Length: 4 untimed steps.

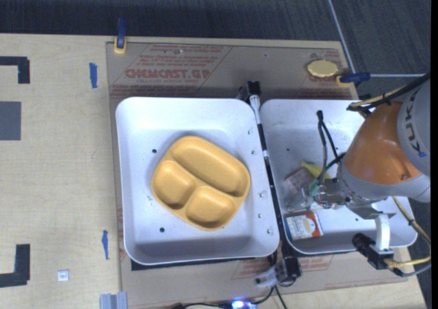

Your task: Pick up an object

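Left bin (pixel 130 164): one yellow three-compartment tray (pixel 200 182). Right bin (pixel 287 119): claw (pixel 316 193) low among clear wrapper (pixel 298 183) and small carton (pixel 303 225); its grip cannot be told.

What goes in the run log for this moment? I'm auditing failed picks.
arm: over right bin | gripper: low among items | left bin: yellow tray
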### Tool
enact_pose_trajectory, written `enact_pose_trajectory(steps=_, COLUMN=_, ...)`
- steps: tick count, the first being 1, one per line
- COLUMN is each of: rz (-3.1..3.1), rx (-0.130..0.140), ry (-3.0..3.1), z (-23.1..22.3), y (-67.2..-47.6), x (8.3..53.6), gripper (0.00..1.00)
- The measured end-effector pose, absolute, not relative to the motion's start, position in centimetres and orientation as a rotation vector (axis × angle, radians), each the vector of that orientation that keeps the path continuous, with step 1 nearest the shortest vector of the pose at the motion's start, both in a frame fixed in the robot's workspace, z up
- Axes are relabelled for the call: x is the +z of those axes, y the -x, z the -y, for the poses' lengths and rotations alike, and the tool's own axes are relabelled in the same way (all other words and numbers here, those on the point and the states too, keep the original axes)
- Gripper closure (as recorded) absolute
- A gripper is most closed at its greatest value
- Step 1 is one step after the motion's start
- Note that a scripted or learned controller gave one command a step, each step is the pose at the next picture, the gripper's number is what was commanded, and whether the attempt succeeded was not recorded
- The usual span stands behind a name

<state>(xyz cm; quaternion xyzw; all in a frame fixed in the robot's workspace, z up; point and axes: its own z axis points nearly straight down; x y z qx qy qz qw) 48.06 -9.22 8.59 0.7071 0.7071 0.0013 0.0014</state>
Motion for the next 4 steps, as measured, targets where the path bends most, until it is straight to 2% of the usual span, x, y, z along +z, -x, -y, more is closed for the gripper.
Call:
enact_pose_trajectory(steps=2, rz=-2.219, rx=0.004, ry=-2.22, z=9.23, y=-48.06, x=8.58, gripper=0.0)
enact_pose_trajectory(steps=3, rz=-2.216, rx=0.008, ry=-2.217, z=9.23, y=-48.18, x=9.58, gripper=1.0)
enact_pose_trajectory(steps=4, rz=-2.216, rx=0.008, ry=-2.218, z=9.23, y=-48.17, x=9.57, gripper=0.0)
